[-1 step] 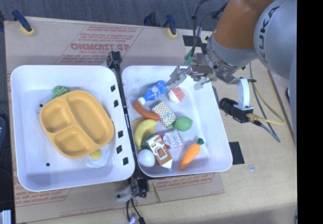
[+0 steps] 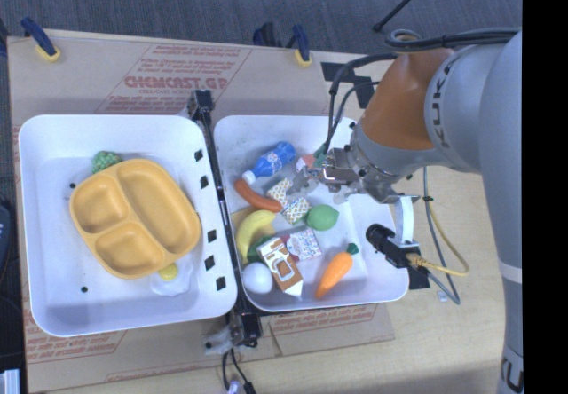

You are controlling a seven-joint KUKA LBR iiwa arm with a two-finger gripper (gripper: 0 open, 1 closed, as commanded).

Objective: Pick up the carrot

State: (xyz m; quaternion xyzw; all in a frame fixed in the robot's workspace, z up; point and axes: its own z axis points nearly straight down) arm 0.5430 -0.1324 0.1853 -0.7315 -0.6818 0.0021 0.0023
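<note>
Arm over the right bin, carrot lying free near the bin's front edge.

The carrot (image 2: 335, 271) rests at about five o'clock in the right bin (image 2: 232, 130), its green top pointing toward two o'clock, nothing touching it. The gripper (image 2: 306, 177) sits near the bin's centre, above a patterned packet (image 2: 291, 199), well apart from the carrot; I cannot tell whether it is clenched or released. A green ball (image 2: 322, 217) lies at twelve o'clock from the carrot, a small carton (image 2: 282, 265) and a white egg (image 2: 257, 277) at nine o'clock, a banana (image 2: 250, 230) beyond them. A sausage (image 2: 257, 194) and a blue bottle (image 2: 272, 158) lie toward eleven o'clock. The left bin (image 2: 35, 144) holds a yellow divided tray (image 2: 133, 216).
</note>
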